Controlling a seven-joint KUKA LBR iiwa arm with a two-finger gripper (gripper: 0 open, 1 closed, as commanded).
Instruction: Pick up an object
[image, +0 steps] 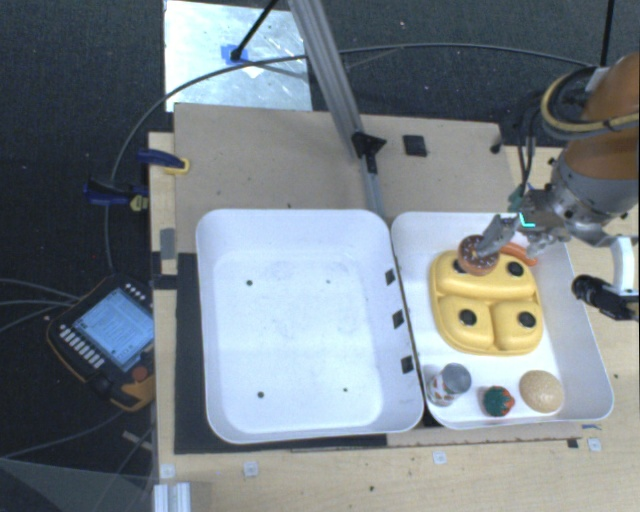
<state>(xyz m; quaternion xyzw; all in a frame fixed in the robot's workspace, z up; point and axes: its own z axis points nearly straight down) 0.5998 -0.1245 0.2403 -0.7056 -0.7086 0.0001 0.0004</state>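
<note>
Gripper (487, 246), aperture indiscernible, poised over a small brown ring-shaped object (476, 256) resting on the yellow moulded plastic tray (487, 305) in the right white bin (590, 385). Likely risk: the ring slips off the tray's curved top, or the tray lifts with it.

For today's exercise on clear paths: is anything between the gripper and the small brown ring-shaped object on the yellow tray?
Nothing visible. The gripper is right at the brown ring, which sits on top of the yellow tray in the right bin.
</note>
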